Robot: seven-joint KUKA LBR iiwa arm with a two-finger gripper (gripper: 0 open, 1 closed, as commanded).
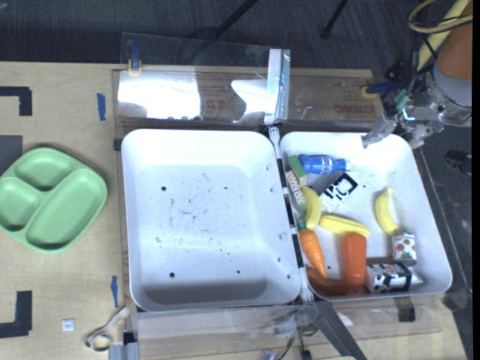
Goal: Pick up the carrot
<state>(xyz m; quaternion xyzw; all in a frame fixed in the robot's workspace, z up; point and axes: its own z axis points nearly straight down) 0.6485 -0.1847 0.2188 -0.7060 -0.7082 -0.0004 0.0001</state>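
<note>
Hung gripper (390,130) over the right bin's (431,216) far corner, well away from carrot (313,252) down front. Couldn't tell jaws' state, too blurry.

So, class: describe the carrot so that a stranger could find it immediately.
Look in the right bin, along its left wall near the front. The carrot lies there, just below the yellow bananas. It tapers to a point, unlike the blunt orange cylinder beside it.
</note>
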